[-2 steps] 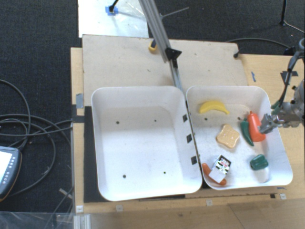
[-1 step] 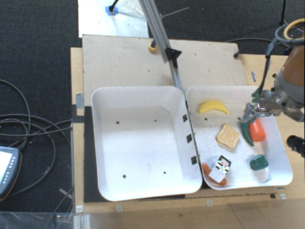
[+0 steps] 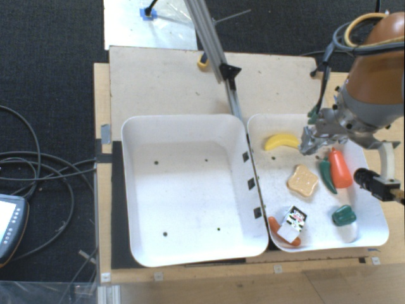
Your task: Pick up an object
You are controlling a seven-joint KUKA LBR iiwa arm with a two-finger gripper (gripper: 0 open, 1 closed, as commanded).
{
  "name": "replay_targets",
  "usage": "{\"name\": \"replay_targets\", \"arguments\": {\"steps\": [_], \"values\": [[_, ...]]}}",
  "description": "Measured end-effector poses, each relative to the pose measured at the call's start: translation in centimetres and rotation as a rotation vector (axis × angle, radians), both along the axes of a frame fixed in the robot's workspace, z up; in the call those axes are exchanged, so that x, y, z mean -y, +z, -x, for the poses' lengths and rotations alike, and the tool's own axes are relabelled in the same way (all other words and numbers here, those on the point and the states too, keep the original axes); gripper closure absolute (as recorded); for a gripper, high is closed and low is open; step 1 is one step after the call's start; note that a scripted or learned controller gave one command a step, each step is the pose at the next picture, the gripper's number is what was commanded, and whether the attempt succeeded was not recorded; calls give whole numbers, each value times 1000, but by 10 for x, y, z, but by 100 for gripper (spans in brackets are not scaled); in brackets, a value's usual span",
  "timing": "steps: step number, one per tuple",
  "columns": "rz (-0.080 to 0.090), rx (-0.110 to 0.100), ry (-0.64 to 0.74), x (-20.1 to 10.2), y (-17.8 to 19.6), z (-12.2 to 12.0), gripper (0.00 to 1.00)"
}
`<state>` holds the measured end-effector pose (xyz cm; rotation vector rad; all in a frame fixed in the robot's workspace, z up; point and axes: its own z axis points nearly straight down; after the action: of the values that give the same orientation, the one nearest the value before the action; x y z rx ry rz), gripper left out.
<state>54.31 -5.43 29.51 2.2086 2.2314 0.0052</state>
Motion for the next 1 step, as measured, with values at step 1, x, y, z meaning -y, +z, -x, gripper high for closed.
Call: {"name": "replay_targets", "arguments": {"steps": [1], "values": [[-1,-1,0,-48,-16,-36,100]]}}
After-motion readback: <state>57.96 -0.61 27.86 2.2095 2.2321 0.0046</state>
